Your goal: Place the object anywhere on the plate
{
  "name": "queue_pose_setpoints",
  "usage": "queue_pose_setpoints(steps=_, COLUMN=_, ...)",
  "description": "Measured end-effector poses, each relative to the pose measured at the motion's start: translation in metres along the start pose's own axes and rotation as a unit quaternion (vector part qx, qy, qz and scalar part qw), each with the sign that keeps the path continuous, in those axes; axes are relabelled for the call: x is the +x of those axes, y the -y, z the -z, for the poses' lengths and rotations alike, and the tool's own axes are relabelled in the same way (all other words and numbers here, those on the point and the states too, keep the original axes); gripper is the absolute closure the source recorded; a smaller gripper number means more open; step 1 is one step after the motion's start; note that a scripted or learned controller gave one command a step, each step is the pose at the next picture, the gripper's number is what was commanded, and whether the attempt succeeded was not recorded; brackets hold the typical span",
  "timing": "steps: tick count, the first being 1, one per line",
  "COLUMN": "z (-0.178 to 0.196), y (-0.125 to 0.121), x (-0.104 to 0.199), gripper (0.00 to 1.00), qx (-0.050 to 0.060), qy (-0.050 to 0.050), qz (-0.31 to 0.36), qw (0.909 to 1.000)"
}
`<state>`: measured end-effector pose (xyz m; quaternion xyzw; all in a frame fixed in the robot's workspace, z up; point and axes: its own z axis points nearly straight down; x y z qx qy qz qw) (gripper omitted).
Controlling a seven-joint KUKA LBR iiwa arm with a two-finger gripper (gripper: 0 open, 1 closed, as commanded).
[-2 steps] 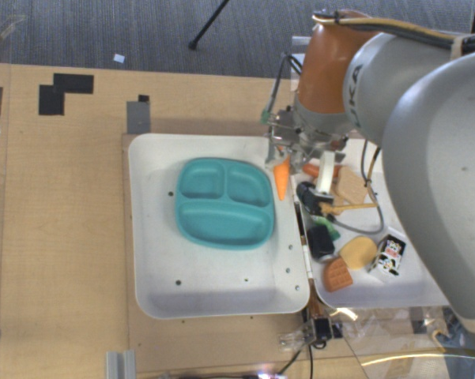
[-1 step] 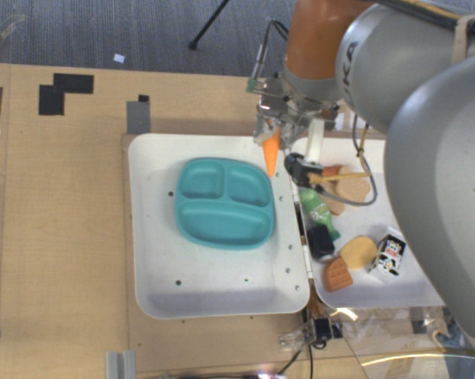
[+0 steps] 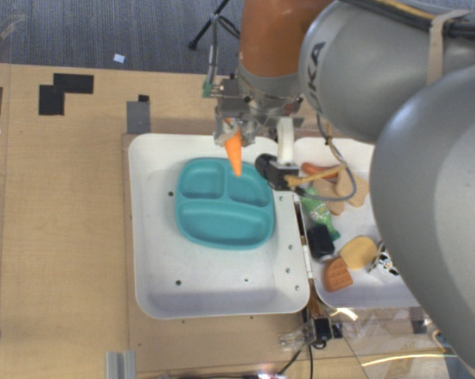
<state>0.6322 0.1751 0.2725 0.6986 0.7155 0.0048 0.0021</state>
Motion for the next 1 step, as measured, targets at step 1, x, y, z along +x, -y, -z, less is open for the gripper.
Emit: queue_pose_setpoints(steps=1, z=-0.0004, y=-0.0003, x=-0.0023, gripper=0.00, qx=0.000, qy=0.001, qz=-0.001, qw=1.0000)
